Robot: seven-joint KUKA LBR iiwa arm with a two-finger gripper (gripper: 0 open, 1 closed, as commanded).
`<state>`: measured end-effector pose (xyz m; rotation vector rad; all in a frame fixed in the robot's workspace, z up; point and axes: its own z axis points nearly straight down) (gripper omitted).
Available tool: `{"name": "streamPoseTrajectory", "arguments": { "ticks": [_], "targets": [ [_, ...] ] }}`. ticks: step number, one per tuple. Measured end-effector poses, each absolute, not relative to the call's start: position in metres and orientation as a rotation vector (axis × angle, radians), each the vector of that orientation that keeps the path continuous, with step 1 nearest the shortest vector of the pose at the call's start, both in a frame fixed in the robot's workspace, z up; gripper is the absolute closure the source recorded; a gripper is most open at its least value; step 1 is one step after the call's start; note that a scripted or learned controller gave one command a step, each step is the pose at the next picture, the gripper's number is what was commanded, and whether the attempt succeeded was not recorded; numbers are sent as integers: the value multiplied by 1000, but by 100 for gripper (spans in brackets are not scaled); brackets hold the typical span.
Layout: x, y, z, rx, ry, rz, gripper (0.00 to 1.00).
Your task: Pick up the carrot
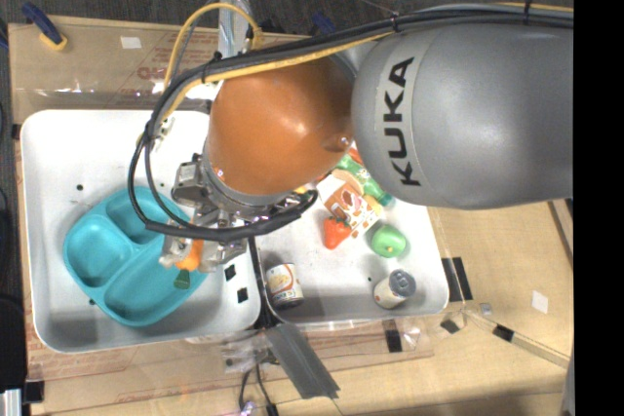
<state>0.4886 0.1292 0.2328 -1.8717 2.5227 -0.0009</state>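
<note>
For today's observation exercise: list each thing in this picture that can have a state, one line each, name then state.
carrot: lying on the teal tray's right edge, under the hand
hand: low over the carrot
teal tray: flat in the left bin
small can: upright in the right bin
green apple: resting in the right bin
strawberry: lying in the right bin

A single fixed camera looks steeply down on the counter (507,248) and both white bins (39,209), apparently from fairly close; the arm (458,102), entering from the right, blocks much of the middle.
</note>
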Motion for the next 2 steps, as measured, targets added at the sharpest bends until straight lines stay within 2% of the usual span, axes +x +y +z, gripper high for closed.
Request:
{"name": "streamPoseTrajectory", "arguments": {
  "ticks": [1, 2],
  "targets": [
    [489, 131, 243, -1876, 2517, -1, 100],
    [477, 128, 277, -2383, 2043, -1, 100]
  ]
}}
